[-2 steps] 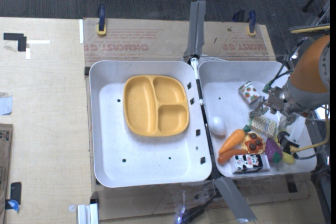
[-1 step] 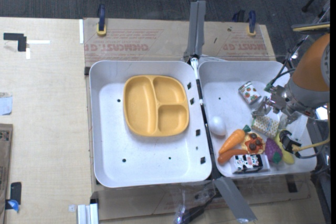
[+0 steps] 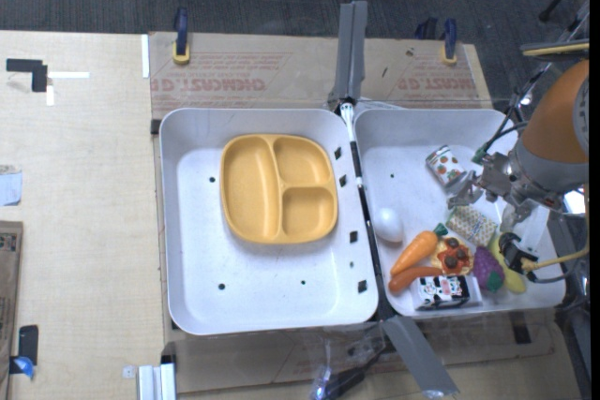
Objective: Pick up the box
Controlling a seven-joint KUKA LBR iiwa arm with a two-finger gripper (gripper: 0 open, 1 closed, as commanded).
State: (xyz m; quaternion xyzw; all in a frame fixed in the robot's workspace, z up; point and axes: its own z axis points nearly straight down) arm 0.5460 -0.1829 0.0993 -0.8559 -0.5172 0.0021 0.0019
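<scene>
- One box [image 3: 442, 290] at the right bin's [image 3: 394, 145] six o'clock.
- Two carrots [image 3: 415, 250].
- One gripper [image 3: 486, 200] at three o'clock; jaw state: cannot tell.
- One divided yellow plate [image 3: 278, 187], left bin [image 3: 187, 229].

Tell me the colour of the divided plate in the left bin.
The divided plate is yellow-orange, plain with no pattern, seen clearly in the camera view.
</scene>
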